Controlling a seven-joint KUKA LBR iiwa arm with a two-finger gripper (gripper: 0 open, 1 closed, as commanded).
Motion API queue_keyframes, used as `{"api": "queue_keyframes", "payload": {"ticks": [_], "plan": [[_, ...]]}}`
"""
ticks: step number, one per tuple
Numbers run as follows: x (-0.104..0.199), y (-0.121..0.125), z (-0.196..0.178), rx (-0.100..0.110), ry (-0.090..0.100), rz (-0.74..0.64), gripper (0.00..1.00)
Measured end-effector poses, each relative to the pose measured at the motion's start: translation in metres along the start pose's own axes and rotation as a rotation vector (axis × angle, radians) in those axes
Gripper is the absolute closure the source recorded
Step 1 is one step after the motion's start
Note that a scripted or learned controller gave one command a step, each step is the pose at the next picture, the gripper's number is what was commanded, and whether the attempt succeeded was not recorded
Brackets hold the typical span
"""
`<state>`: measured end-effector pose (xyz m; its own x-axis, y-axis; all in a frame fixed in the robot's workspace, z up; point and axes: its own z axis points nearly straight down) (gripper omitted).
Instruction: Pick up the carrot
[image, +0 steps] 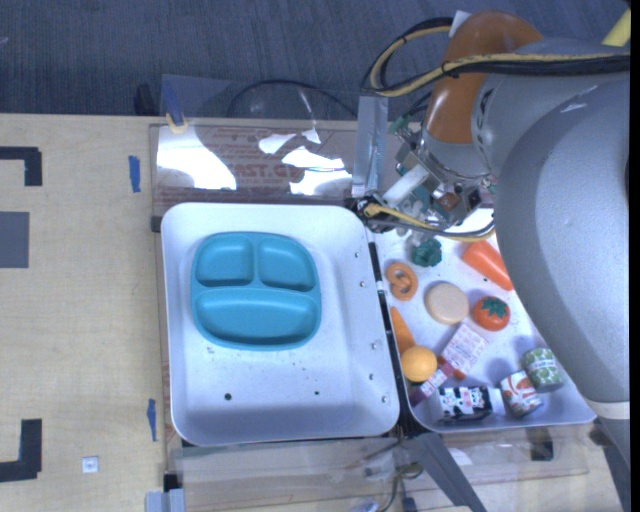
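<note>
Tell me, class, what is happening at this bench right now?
A grey robot arm reaches in over the right bin, which holds toy food: a carrot, a tomato, an orange and small packets. Its claw hovers at the bin's far end, near the carrot. The left bin holds a blue divided plate.

The grey arm (570, 190) reaches in from the right, orange band (455, 105) above the wrist — the gripper (425, 215) points down and left, cables looping over it.
</note>
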<state>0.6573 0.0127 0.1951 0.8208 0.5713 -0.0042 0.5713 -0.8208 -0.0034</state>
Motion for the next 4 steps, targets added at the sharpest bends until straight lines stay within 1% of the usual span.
{"api": "queue_keyframes", "payload": {"ticks": [1, 2, 3, 4], "plan": [[-0.011, 0.008, -0.058, -0.004, 0.009, 0.391, 1.00], [-0.011, 0.008, -0.056, -0.003, 0.006, 0.390, 0.00], [0.010, -0.011, 0.015, 0.002, -0.003, 0.399, 0.00], [-0.012, 0.025, -0.076, -0.006, 0.013, 0.377, 0.00]]}}
